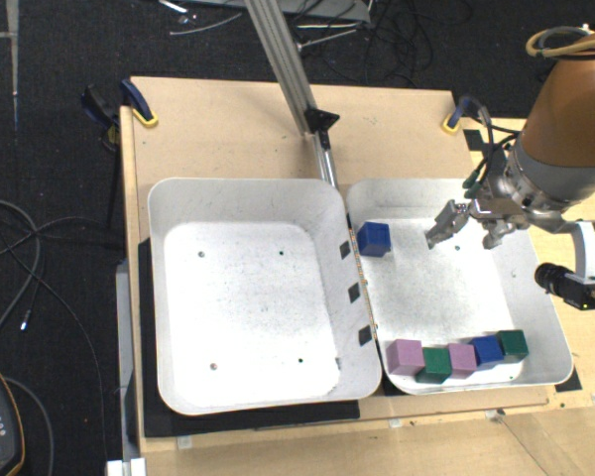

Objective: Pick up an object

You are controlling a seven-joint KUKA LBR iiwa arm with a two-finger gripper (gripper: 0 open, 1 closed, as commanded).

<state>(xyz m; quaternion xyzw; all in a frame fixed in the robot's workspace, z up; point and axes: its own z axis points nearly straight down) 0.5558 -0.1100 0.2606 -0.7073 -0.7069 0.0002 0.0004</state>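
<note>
Overhead, by label:
Counter [238, 137]: tan board carrying two white bins side by side, with bare wood along the far side.
Left bin [169, 216]: its floor is a wide open stretch, walled by a raised rim on all four sides.
Right bin [535, 296]: shares a middle edge with the left bin, where three small dark clips sit along the seam; its raised rim curves round the near right corner.
Open room in right bin: the middle of the floor is bare, between the lone cube at the far left and the row along the near rim.
Blue cube [374, 239]: alone in the far left corner of the right bin, just beside the shared edge and apart from every other block.
Near row [456, 357]: five cubes touching in a line against the near rim, running left to right as pink, green, pink, blue, green.
Gripper [468, 228]: over the far right part of the right bin, fingers spread apart with nothing between them.
Cube relative to gripper: the blue cube lies to the gripper's left at about the same depth, with bare floor between; the near row is well apart, toward the near side.
Pole [283, 53]: a slanted metal bar crossing the far side of the counter, ending near the bins' shared far corner.
</note>
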